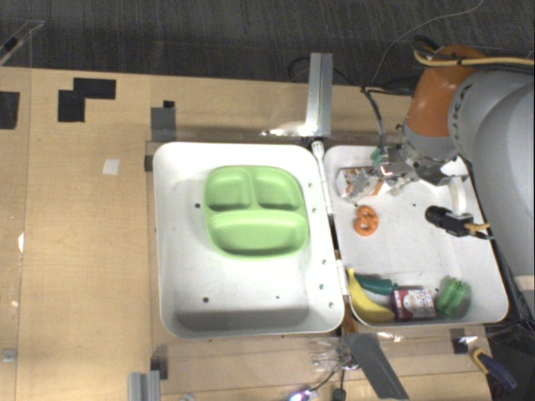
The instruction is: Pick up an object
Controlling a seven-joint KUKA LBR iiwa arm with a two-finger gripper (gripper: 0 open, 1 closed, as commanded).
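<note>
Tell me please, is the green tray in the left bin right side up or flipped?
Right side up: the tray shows three open compartments facing the camera.

Place: a robotics lab.
Signs: an industrial arm (493,140) reached over two white bins (242,307) on a wooden bench (75,249); cables trailed far right; grey carpet lay beyond.

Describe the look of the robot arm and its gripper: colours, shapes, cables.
The arm is a bulky, rounded grey body with an orange band above the wrist. Thin dark cables loop near that band. The gripper at its tip is small and metallic, with silvery parts and a few reddish and greenish flecks.
</note>
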